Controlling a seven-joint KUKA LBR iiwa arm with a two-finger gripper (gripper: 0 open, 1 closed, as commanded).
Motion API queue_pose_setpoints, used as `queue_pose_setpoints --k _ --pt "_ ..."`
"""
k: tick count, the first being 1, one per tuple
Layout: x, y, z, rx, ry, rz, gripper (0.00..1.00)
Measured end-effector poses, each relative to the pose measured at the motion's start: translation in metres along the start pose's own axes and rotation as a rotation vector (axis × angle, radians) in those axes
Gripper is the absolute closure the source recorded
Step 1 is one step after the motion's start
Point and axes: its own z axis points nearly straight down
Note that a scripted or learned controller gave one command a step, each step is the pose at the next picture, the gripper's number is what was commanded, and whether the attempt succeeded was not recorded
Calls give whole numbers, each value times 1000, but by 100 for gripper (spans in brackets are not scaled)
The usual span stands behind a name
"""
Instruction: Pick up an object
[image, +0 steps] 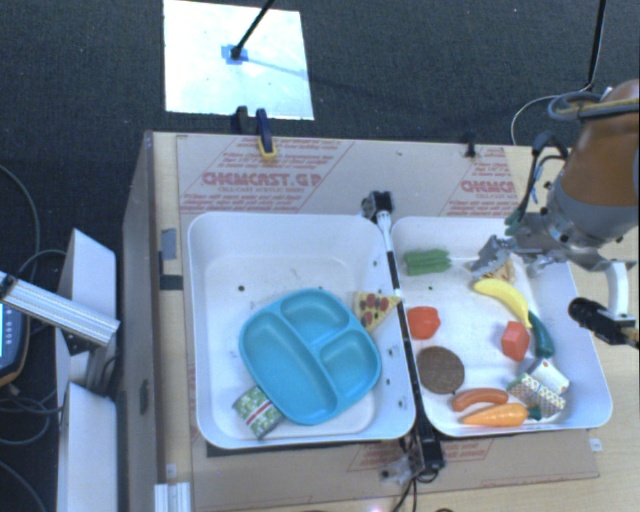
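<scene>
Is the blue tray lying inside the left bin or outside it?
Inside: the blue tray lies flat within the left bin's walls.

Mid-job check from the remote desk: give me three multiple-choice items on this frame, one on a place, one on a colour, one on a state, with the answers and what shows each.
1. Where does the blue divided plate lie?
A. In the left bin
B. In the right bin
C. On the bench outside the bins

2. What colour is the long ridged piece at the far end of the right bin?
A. Yellow
B. Green
C. Brown

3. How does the pizza slice lie?
A. Flat in the middle of the right bin
B. On top of the banana
C. Against the blue plate's rim, beside the wall between the bins

Answers:
1. A: the plate rests on the floor of the left bin.
2. B: the piece is green; the banana is the yellow one.
3. C: the slice sits in the left bin, at the plate's far right corner by the divider.
</scene>
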Motion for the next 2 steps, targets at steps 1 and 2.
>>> queue_pose_setpoints --k 1,2 --pt "-48 55 56 2 0 3 0" --pt "-53 41 136 2 0 2 0"
